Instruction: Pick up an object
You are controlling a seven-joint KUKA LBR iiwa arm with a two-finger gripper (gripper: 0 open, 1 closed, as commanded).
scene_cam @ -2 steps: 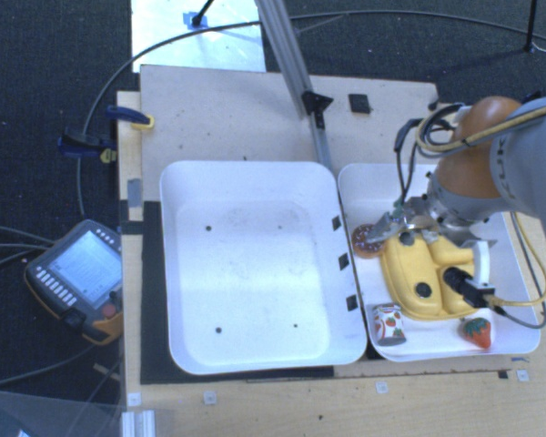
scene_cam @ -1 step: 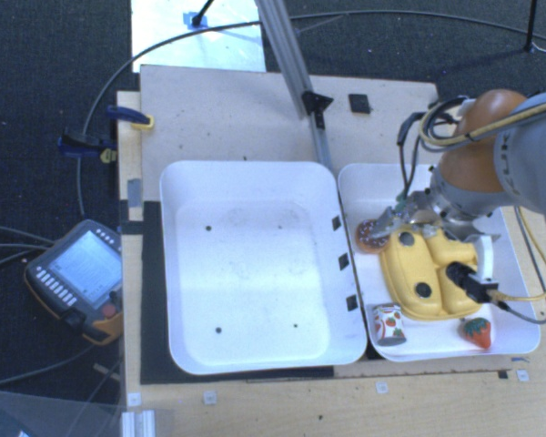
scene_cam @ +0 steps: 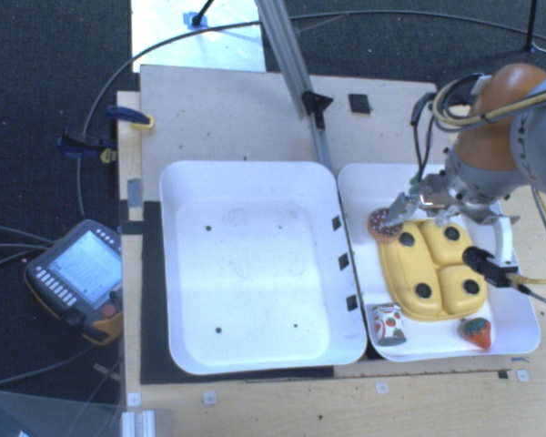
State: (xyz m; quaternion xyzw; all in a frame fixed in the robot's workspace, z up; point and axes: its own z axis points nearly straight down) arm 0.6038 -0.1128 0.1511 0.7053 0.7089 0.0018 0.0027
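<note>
The bench [scene_cam: 255,116] is seen to carry two shallow white bins side by side. The left bin [scene_cam: 255,262] is the larger in view. The right bin [scene_cam: 528,330] is reached into by the grey arm [scene_cam: 514,126], which comes in over its far right corner. A yellow moulded tray [scene_cam: 432,271] with dark spots is found in the middle of the right bin. The gripper [scene_cam: 409,206] is placed low near the bin's far left part, just beside a round brown doughnut-like object [scene_cam: 380,224] that touches the yellow tray's far left corner. How far the pincer is parted cannot be told, and nothing is seen held. A small printed cup [scene_cam: 389,324] lies at the near left corner, and a red strawberry [scene_cam: 478,332] sits by the near edge, right of the cup.
</note>
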